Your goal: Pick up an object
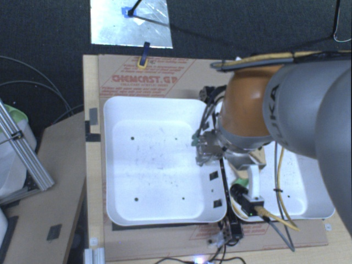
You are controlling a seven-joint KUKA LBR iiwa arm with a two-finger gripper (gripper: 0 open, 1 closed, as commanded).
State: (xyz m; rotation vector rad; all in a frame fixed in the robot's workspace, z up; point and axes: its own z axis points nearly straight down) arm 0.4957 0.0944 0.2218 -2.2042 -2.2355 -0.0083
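My gripper (204, 149) hangs low over the right rim of the left white bin (148, 164), at the divider between the two bins. Its tips are dark and blurred against the wrist, with a small green speck at its left side. The grey arm with its orange band (247, 109) covers most of the right bin (308, 197). A small tan piece (258, 157) peeks out under the wrist in the right bin; what it is cannot be made out. Nothing shows held in the gripper.
The left bin's floor shows faint dark specks and a few small holes. Both bins rest on a cardboard sheet (148, 73). A shiny metal plate (132, 15) lies beyond it. Aluminium framing (22, 153) stands at the left.
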